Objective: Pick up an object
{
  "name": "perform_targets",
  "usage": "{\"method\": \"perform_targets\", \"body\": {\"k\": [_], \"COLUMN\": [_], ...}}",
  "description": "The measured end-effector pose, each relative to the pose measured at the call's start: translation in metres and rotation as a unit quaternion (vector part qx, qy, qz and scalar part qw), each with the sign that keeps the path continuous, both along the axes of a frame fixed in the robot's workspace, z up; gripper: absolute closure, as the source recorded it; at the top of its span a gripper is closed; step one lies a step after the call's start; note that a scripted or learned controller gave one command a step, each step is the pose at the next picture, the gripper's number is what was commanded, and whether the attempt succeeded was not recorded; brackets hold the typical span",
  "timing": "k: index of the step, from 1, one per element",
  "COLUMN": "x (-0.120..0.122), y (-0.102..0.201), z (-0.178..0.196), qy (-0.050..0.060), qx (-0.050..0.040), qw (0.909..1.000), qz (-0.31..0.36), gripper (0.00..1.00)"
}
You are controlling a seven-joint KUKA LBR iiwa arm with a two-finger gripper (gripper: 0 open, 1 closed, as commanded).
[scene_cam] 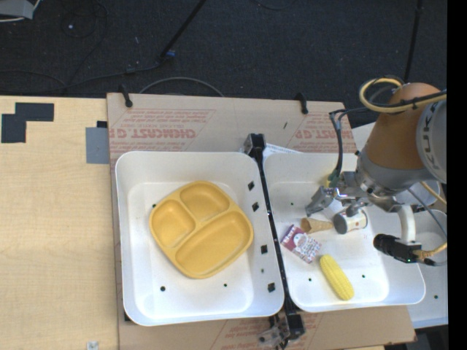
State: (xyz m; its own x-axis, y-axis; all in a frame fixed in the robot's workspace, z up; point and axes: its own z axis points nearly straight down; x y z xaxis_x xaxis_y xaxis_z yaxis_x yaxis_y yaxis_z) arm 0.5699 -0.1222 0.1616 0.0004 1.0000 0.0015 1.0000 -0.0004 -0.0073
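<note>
In the right bin (408, 294) lie three things. A yellow corn cob (336, 276) rests near the front. A small red and white packet (300, 243) lies to its upper left, close to the divider. A tan cone-shaped piece (317, 225) lies just above the packet. My gripper (334, 208) hangs low over the bin's middle, right beside and slightly above the tan cone. I see nothing held in it.
The left bin (139, 195) holds a yellow divided plate (201, 228). A black divider (267, 217) runs between the bins. The arm (398, 141) covers the right bin's back right corner. Cardboard lies under both bins.
</note>
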Motion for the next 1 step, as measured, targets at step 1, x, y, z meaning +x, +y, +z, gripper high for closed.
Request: {"method": "perform_targets", "body": {"k": [1], "x": [-0.0068], "y": [-0.0004], "z": [-0.045], "qy": [0.0], "qx": [0.0001], "qw": [1.0], "qz": [0.0], "gripper": [0.0]}}
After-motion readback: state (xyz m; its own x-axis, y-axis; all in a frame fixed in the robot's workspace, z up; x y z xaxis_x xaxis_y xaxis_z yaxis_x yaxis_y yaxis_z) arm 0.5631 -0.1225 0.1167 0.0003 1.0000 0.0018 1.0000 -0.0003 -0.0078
